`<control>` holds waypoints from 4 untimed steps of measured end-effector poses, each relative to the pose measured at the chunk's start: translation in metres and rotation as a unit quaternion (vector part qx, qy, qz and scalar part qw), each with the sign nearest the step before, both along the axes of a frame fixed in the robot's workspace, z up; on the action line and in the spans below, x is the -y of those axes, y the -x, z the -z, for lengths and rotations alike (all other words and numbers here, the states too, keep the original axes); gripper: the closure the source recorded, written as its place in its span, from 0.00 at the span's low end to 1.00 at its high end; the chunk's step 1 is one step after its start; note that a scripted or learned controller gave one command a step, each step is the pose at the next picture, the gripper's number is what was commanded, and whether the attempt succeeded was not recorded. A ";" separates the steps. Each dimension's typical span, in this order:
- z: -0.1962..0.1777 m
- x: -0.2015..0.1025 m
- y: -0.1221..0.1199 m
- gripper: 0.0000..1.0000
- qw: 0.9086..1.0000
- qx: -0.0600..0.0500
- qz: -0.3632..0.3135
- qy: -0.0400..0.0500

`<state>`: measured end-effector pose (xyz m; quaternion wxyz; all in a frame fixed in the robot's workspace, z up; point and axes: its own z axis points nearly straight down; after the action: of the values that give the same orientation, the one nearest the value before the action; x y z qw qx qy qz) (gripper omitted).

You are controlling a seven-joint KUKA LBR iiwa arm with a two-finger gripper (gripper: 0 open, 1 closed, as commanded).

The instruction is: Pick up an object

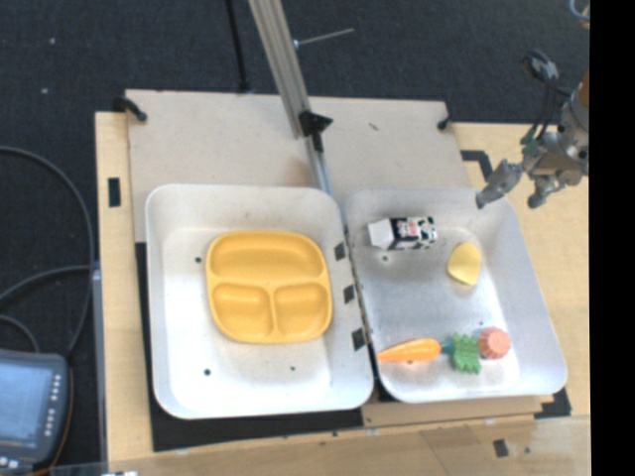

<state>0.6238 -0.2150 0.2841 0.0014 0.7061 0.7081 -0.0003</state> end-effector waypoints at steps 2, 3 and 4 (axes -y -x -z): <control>0.063 0.001 0.002 0.00 1.000 -0.003 0.002 -0.001; 0.122 -0.005 0.007 0.00 1.000 -0.003 0.003 -0.001; 0.177 0.006 0.007 0.00 1.000 -0.003 0.002 0.000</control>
<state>0.6169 -0.2210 0.1072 -0.0008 0.7077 0.7066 -0.0019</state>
